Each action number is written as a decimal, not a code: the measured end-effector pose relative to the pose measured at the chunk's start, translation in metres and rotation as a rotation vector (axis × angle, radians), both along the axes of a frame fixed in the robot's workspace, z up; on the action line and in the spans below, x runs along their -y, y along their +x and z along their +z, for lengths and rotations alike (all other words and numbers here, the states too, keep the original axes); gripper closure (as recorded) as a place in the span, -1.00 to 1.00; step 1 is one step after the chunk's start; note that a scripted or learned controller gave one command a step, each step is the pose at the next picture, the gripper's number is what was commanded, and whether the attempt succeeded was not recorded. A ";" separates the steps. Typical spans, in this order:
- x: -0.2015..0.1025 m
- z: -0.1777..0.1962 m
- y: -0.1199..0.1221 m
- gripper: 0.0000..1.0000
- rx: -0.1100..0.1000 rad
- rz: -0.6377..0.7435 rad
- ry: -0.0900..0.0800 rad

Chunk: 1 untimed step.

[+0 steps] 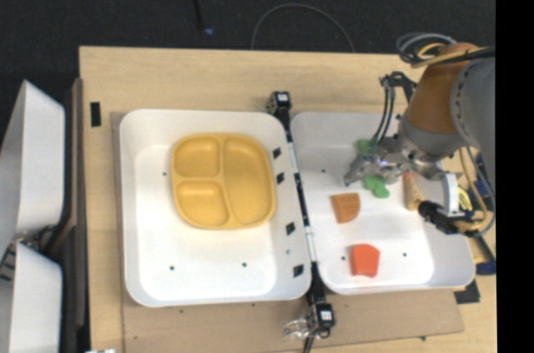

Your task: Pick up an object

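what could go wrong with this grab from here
The gripper sits low over the green object, which pokes out on either side of it, so a close may only clip its edge. The tan block lies just below and could get nudged. The bin's divider wall is also fairly near.

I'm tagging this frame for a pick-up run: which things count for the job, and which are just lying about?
Job: tool; green object, orange-brown piece, red block, all in the right bin.
Lying about: yellow divided plate, left bin.
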State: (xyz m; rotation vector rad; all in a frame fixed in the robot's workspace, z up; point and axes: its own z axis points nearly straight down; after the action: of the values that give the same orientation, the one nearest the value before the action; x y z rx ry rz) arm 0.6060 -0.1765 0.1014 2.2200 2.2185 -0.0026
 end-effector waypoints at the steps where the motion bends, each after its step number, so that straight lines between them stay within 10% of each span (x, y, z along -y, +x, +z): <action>1: 0.001 0.015 0.002 1.00 0.007 -0.001 -0.001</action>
State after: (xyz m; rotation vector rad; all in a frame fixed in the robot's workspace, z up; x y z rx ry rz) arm 0.6080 -0.1776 0.1166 2.2171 2.2139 0.0044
